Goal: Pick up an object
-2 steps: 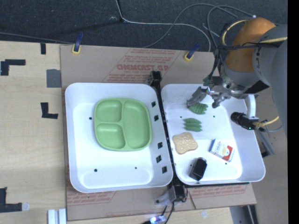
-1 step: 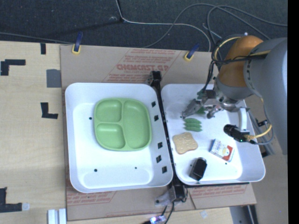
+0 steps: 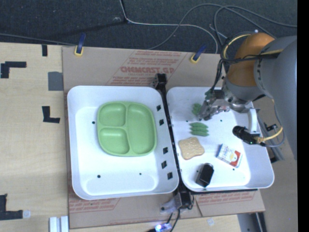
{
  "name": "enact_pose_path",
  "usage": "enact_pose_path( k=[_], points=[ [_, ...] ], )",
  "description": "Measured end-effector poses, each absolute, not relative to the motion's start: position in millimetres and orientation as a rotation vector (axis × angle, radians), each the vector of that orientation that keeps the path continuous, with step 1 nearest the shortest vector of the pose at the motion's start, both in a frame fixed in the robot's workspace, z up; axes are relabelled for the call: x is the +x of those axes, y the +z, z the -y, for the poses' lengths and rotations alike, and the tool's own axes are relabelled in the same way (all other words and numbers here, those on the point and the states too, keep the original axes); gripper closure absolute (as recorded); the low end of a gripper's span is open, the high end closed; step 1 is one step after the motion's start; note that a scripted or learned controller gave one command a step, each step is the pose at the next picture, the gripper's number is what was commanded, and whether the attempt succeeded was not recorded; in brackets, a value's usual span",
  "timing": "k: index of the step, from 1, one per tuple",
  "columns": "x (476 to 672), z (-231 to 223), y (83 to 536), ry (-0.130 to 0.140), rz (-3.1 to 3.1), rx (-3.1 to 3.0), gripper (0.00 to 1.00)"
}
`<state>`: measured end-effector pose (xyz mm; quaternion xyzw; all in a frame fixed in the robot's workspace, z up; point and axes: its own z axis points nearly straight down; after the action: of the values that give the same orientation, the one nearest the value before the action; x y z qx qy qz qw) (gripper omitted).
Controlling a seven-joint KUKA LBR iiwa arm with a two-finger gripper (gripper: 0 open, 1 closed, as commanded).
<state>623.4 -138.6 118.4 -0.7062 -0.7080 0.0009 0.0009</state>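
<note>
Green leafy object point(image 3: 196, 109), lying in the right bin point(image 3: 260, 175) near its far left corner, is met by the pincer point(image 3: 208, 111), which is lowered right at its right side. Whether the pincer is open, closed or gripping cannot be told, since its tip is blurred and merges with the wrist above it. Just nearer the front, a green pea pod point(image 3: 199, 128) is seen close beside the pincer tip. A tan slice of toast point(image 3: 191, 148) is placed in front of the pod, towards the bin's left wall. A small red and white box point(image 3: 228, 155) is set well to the right, and a black object point(image 3: 204, 174) lies near the front edge. A green divided plate point(image 3: 127, 128) is held in the left bin point(image 3: 82, 129).
</note>
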Motion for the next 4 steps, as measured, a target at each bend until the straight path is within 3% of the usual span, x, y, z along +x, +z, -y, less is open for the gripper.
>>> enact_pose_path(
  k=[3, 4],
  points=[
    [632.4, 137, 278, -0.004, 2.226, -2.221, 1.00],
    [624.2, 83, 276, 0.001, 2.226, -2.215, 1.00]
  ],
)
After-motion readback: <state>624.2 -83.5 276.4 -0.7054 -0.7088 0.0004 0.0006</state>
